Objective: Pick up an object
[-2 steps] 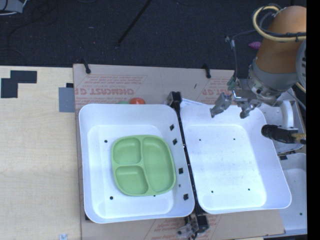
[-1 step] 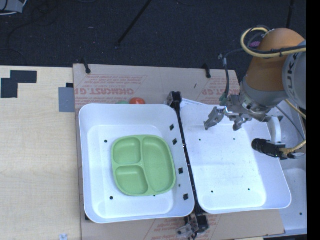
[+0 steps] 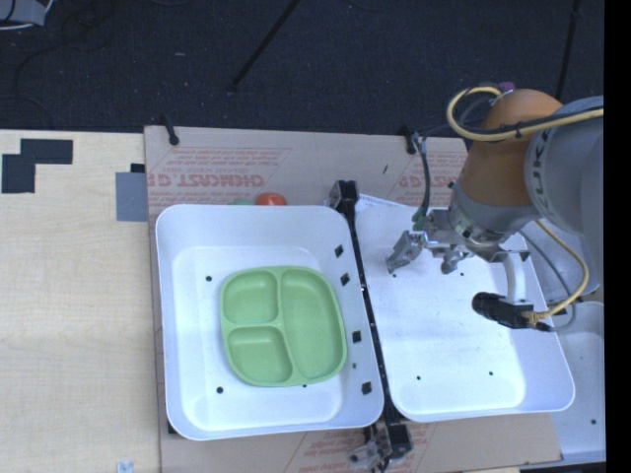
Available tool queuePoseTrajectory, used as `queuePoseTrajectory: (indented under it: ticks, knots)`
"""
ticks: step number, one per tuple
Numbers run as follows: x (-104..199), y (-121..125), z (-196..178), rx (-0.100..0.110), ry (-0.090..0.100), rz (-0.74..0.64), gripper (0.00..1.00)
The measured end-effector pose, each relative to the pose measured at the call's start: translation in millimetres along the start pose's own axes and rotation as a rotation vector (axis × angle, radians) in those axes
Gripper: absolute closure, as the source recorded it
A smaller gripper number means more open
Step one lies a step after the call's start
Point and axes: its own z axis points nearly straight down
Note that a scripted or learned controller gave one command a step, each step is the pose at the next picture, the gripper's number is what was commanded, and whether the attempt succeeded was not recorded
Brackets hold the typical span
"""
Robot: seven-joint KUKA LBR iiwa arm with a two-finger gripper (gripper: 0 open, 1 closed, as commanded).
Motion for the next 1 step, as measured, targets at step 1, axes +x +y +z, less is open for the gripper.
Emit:
queuePoseTrajectory:
  ticks: [1]
  knots:
    - [2.6,-2.8,64.5,0.000,0.000,0.001,0.00]
